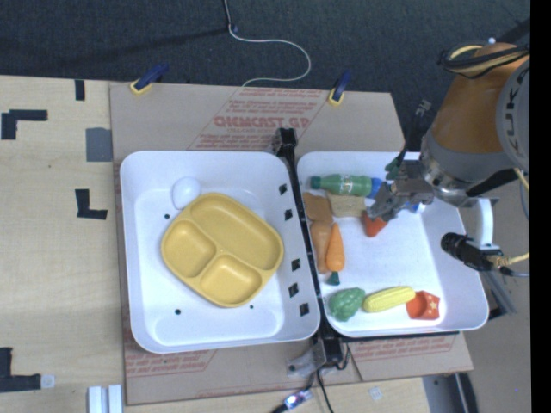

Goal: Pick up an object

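Observation:
My gripper hangs over the upper middle of the right bin, reaching in from the right. A small red-orange object lies right at its tip, touching or just under it; whether it is gripped is hidden. Just left of the gripper lies a green bottle on its side, with a beige piece below it. A brown bread-like item and an orange carrot lie along the bin's left wall. At the front sit a green vegetable, a yellow corn cob and a red piece.
The left bin holds a yellow divided plate and a small white round object at its back left. A black divider with clips runs between the bins. A white cable loops behind them.

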